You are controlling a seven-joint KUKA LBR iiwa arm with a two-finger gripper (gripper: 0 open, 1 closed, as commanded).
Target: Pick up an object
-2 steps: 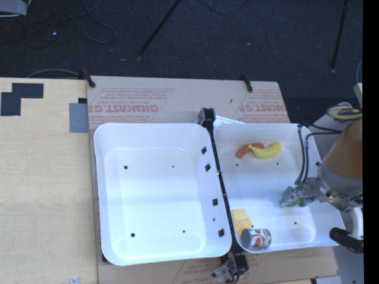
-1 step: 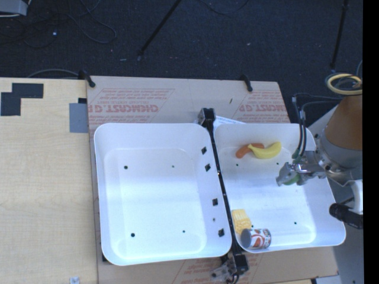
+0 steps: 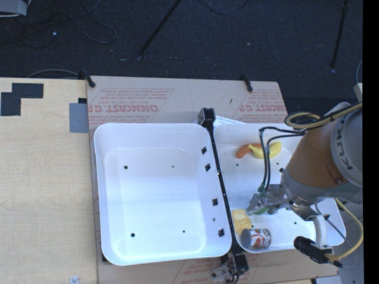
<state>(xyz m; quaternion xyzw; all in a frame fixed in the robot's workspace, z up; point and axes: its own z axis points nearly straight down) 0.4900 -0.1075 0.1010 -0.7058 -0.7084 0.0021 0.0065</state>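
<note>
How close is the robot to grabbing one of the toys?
Done so far: the arm has reached into the right bin, and its gripper hangs low near the yellow block and the red-and-white can. In hand: nothing visibly held. Left: grip something and lift it. The orange and yellow pieces lie at the bin's far end.

Both bins, the left one (image 3: 155, 194) and the right one (image 3: 278, 241), are plain white, resting on brown cardboard (image 3: 136, 102) printed with red lettering. In the right bin lie a yellow and orange toy (image 3: 258, 151), a pale yellow block (image 3: 241, 221) and a can (image 3: 256, 239) patterned red and white. The arm (image 3: 323, 158) is grey with an orange band.
</note>
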